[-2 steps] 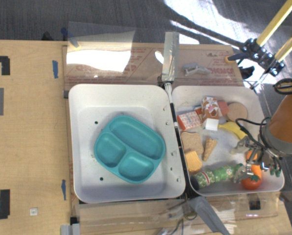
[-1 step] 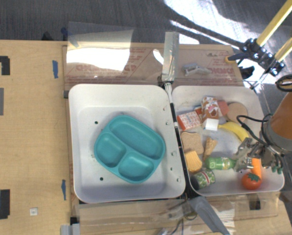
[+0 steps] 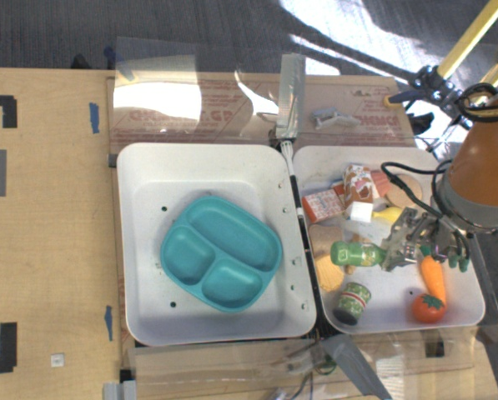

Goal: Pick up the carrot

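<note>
In the right bin (image 3: 474, 307), toward its right wall, the carrot (image 3: 433, 278) lies with its green top up near the gripper (image 3: 415, 244) and its tip pointing down at a tomato (image 3: 428, 307) just beside it. The gripper hangs over the carrot's leafy end — probably lining up a grasp — but whether it is apart or together I cannot tell amid the clutter. To the left lie a green bottle (image 3: 356, 254) and a small can (image 3: 352, 300); the left bin (image 3: 140, 182) holds a teal divided plate (image 3: 221, 252)
</note>
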{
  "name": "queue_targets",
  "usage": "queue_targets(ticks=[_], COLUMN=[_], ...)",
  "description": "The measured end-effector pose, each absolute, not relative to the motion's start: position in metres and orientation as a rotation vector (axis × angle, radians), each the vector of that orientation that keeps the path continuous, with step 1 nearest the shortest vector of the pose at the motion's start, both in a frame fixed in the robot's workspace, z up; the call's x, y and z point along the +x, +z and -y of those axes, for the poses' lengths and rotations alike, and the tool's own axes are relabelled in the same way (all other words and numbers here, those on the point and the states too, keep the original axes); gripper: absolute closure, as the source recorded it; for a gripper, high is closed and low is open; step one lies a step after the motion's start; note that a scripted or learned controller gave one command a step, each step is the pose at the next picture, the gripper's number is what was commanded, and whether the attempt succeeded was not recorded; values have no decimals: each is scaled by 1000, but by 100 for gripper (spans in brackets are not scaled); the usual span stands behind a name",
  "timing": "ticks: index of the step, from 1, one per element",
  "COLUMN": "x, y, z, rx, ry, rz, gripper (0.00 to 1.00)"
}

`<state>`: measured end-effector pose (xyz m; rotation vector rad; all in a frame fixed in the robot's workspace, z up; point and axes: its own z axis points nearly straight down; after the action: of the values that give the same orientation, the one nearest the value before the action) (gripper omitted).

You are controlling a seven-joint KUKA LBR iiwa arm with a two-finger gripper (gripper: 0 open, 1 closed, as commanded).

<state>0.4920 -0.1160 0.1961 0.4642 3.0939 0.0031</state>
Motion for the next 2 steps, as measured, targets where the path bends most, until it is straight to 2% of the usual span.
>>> queue_targets(ticks=[1,2], x=[481,482], y=[230,324], z=[180,184], rx=[8,-282], ry=[-4,-8], rz=[-3133,-3117], gripper=[100,100])
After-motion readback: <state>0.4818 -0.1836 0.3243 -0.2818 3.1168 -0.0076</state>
